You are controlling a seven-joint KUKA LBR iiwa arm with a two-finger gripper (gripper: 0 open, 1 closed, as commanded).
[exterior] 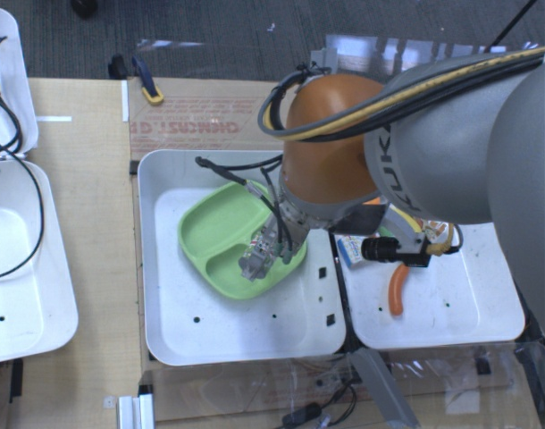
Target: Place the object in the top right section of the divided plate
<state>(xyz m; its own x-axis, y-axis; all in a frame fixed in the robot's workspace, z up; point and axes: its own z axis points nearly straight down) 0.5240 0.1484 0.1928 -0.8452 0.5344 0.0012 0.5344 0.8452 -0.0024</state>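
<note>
**Gripper low over green plate, grip unreadable**

- Bench (94, 239): two white bins side by side. A brown cardboard sheet (210, 125) lies flat just beyond the left one.
- Left bin (210, 329): holds the green divided plate (210, 226), lying flat and turned at an angle. It sits nearer the far wall than the near wall. A raised ridge separates a large section on the far left from smaller ones on the near right.
- Arm (451, 150): comes in from the right. Its orange band (331, 141) hangs over the left bin's far right corner and hides part of the plate's right edge.
- Gripper (257, 259): down at the near right end of the plate, close to the ridge. Cannot tell which section it is over. Its tip is a blurred grey mass, so I cannot tell whether it is spread or pressed together, or whether anything sits in it.
- Black cable (228, 164): loops across the far part of the left bin, toward the wrist.
- Right bin (460, 302): an orange stick-shaped thing (396, 290) lies loose on the floor, well apart from the plate. A blue-and-white packet (348, 251) lies against the bin's left wall.
- Task object: cannot tell which thing it is. The loose items I can make out are both in the right bin, outside the plate.
</note>
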